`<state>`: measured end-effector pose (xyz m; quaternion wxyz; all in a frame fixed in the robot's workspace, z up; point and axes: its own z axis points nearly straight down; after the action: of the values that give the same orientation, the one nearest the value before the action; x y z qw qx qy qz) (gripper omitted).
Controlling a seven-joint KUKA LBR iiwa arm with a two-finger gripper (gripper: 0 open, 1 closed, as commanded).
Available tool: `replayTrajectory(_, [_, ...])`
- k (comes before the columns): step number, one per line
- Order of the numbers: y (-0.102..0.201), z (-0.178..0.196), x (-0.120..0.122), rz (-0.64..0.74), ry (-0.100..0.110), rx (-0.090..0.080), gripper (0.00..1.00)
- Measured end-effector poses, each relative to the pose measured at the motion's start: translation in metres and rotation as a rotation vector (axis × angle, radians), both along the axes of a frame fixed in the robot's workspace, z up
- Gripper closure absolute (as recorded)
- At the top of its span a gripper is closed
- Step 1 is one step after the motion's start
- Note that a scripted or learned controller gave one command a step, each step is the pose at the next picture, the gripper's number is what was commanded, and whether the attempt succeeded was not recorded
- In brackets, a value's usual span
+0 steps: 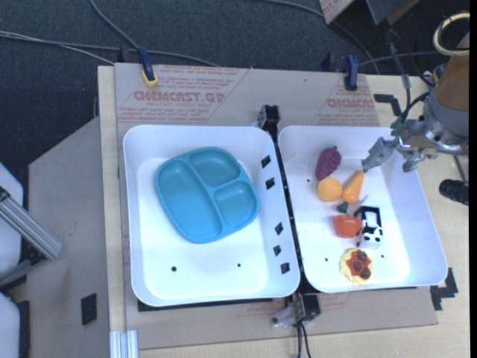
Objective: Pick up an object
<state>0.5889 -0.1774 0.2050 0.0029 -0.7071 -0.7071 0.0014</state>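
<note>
The right bin [417, 222] holds several toy foods: purple grapes [327, 162], an orange ball [329, 189], a carrot [353, 186], a red piece [346, 224], a black-and-white cow figure [370, 225] and a small pizza [358, 265]. My gripper [388, 162] hangs over the bin's upper right part, just right of the carrot's top. Its fingers are spread open, with the left fingertip [369, 162] close to the carrot. Nothing is between them.
A blue divided plate [207, 192] lies in the left bin [141, 222]. A black strip with clips [277, 200] runs between the two bins. Clamps [147, 71] hold the board at the back, and cables trail behind the bench.
</note>
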Motion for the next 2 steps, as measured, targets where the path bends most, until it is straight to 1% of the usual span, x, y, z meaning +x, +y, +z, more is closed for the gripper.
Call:
replayTrajectory(1, [-0.002,-0.043,0.0,0.0,0.0,0.0,0.0])
replayTrajectory(2, [0.0,-0.1,-0.01,0.0,0.001,0.001,0.0])
